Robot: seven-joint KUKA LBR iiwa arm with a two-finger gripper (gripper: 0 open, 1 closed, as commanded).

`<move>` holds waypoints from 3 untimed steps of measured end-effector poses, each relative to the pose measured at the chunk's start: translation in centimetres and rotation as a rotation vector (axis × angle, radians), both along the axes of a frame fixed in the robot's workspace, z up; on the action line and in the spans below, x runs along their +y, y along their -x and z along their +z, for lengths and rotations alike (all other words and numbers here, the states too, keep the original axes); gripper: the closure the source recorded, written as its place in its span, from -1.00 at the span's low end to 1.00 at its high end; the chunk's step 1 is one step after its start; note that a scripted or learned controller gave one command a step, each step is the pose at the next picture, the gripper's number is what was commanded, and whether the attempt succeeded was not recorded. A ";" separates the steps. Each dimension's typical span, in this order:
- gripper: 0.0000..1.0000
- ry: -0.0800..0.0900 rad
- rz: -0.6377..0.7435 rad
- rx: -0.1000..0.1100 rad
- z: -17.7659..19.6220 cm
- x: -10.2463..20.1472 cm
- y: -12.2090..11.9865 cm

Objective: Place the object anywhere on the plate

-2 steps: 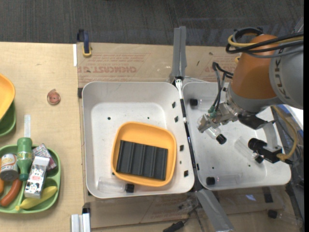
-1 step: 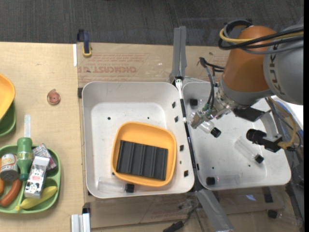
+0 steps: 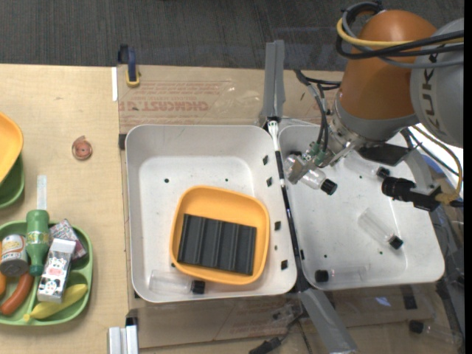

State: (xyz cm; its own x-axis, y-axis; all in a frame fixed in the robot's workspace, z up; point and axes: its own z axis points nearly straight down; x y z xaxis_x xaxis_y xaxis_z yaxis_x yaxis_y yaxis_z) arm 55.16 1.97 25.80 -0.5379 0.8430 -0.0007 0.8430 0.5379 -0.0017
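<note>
One dark ribbed rectangular block (image 3: pixel 217 244) lies on the orange plate (image 3: pixel 254 214); end effector (image 3: pixel 306 169) state unclear.

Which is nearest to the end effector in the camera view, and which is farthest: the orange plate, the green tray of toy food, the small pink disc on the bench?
From the end effector, at the right bin's left wall:
1. Orange plate, in the left bin, nearest.
2. Small pink disc, on the wooden bench, left of the bins.
3. Green tray, at the lower left corner, farthest.

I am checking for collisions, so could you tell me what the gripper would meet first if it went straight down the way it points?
Probably the bare white floor of the right bin near its left wall; the gripper hangs over that spot. Its height is unclear from this slanted view.
</note>
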 end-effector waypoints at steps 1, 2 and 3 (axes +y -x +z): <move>1.00 0.000 0.089 0.001 -4.7 0.1 -2.2; 1.00 0.000 0.218 -0.001 -1.1 1.6 -0.2; 1.00 -0.001 0.234 0.002 -6.8 4.3 3.9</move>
State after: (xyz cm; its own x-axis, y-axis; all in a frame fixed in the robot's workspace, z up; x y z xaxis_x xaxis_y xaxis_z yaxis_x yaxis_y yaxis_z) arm 51.31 6.31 19.05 -0.7188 0.6952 0.0010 0.6952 0.7188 -0.0023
